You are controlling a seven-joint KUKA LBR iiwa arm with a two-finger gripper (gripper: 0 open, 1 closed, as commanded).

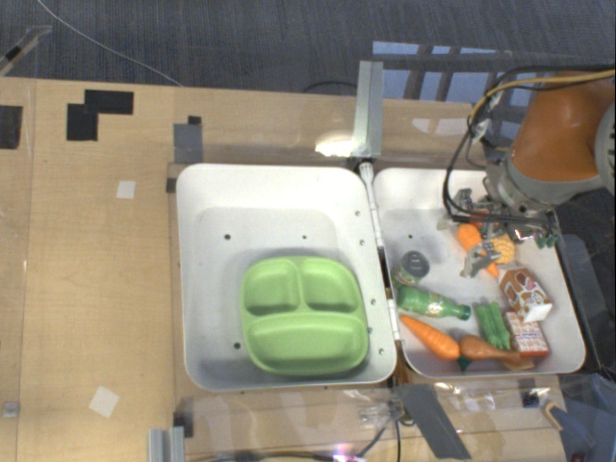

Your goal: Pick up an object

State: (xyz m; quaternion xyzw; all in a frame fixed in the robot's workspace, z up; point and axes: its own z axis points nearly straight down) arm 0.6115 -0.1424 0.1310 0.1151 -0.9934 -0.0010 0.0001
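Nearest the camera, along the front edge of the pale wooden worktop [87,287], stand the front rims of two shallow white plastic bins placed side by side and touching along a shared middle edge.

The left white bin [207,219] holds one thing: a light green plastic tray with three compartments [304,314], lying flat toward the bin's front right part.

The right white bin [409,210] holds a cluster of small items. At its front lie two orange toy carrots: one [430,337] slanting toward the front, and a second, browner one [493,350] just beside it to the right, end to end. Just behind the first carrot lies one green plastic bottle with a white label [433,304], on its side. To its right sits one dark green bundle like toy beans [492,323], and further right two small red-and-white cartons: one [527,339] near the front right corner, the other [525,292] just behind it and tilted. Behind the bottle is one small grey round disc [415,262].

Further back, one more orange piece and one yellow piece [484,246] lie close together directly under the end effector [500,231]. The end effector hangs low over these, among black cables; whether it is open or closed cannot be told, and nothing is visibly held in it.

Above it rises the arm's orange band [558,133], entering from the right.
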